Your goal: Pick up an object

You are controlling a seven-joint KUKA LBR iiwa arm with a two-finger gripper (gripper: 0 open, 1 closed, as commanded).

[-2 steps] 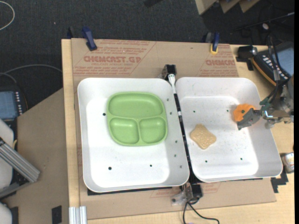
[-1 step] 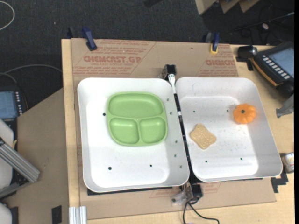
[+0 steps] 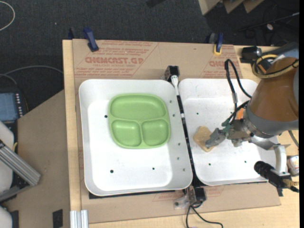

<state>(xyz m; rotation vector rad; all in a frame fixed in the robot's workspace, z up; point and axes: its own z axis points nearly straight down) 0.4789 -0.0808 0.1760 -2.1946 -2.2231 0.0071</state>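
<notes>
A tan, bread-like chunk lies near the left wall of the right white bin. My gripper is low in that bin, its grey fingers right at the chunk's right side and touching or nearly touching it. Whether the chunk sits between the fingers is not clear from this angle. The arm's orange band and grey wrist loom over the bin's right half.
The left white bin holds a green three-compartment plate. A black divider strip runs between the bins. Black cables hang over the right bin's back. Blue and yellow clamps sit on the board's far edge.
</notes>
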